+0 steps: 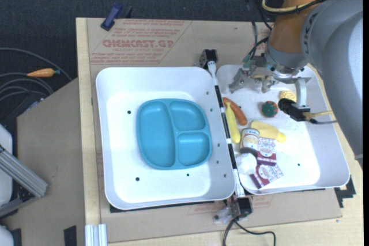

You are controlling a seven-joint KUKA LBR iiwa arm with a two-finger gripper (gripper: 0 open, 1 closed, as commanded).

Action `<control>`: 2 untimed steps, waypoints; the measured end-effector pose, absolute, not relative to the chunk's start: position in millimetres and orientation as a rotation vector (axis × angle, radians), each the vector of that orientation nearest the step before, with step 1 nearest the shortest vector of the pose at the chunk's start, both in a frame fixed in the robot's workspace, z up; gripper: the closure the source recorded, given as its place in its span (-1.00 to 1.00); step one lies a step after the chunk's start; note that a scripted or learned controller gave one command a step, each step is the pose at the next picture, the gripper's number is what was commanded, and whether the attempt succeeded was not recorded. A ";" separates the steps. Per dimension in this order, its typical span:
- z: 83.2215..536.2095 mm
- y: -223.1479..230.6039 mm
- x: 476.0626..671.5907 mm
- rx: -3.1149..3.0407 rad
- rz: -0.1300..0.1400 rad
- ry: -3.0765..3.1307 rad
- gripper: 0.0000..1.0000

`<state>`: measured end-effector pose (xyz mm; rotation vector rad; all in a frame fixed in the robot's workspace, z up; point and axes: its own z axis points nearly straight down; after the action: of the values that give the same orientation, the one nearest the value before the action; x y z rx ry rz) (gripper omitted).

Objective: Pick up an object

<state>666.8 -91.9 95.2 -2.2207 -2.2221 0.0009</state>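
Hand spread wide, empty, over right bin, board printed "CHEMCAST GP"

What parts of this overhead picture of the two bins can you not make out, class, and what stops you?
- Camera view: the right bin's far right corner is hidden behind the arm.
- Camera view: the print on the red-and-white packets is too small to read.
- Camera view: the white lump beside the packets is too small and too pale against the bin to identify.
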 end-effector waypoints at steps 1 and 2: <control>84.7 -93.3 666.3 -2.220 0.002 -2.220 -1.00; 95.6 -93.0 667.1 -2.221 0.000 -2.223 1.00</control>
<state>667.1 -93.0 95.6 -2.2211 -2.2228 0.0002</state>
